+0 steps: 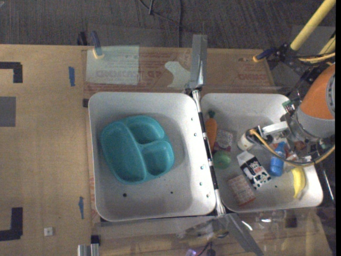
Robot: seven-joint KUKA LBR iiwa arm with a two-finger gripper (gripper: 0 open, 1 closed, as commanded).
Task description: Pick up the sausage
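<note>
Camera view, tool (290, 143) above right bin (250, 108), cluttered near its edge, grip state unclear

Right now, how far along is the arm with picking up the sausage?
Nothing looks done yet. The gripper is low over the right bin, among the blue bottle, banana and cow-print carton. I cannot tell whether it holds anything, and I cannot pick out the sausage clearly. Left to do: grasp it and lift it.
</note>
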